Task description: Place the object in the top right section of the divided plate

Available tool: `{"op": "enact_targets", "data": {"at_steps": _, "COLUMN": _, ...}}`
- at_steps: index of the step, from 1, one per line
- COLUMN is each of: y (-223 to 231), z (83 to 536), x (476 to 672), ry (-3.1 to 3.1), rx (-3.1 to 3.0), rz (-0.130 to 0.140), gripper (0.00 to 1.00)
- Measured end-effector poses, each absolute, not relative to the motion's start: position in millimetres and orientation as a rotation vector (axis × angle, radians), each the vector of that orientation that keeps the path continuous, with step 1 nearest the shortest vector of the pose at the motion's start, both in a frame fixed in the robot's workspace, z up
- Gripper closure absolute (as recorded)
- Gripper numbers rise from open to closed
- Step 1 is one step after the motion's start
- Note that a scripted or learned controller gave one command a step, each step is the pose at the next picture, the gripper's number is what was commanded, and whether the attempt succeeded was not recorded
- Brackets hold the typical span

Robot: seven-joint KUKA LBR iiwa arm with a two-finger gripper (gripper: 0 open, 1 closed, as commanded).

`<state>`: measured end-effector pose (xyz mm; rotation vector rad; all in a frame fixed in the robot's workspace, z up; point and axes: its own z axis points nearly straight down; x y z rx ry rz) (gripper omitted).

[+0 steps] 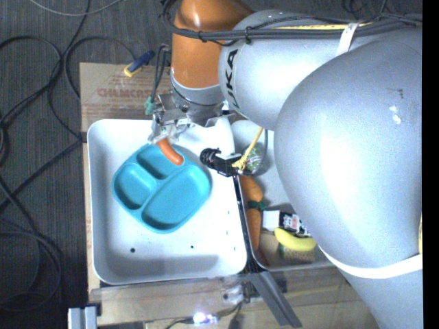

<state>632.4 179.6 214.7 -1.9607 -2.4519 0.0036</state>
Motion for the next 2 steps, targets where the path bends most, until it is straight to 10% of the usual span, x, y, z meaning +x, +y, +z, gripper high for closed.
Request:
{"op": "enact_targets", "data": {"at_steps": 1, "y": 165.9, "z": 230.9, "x": 638.1, "ry": -2.525, "rx": -1.875, "rz": 0.006, "gripper": 1.0}}
{"op": "enact_targets", "data": {"at_steps": 2, "y": 134.2, "z": 185.0, "x": 602.1, "ry": -2.712, "rx": -1.584, "rz": 0.006, "gripper": 1.0}}
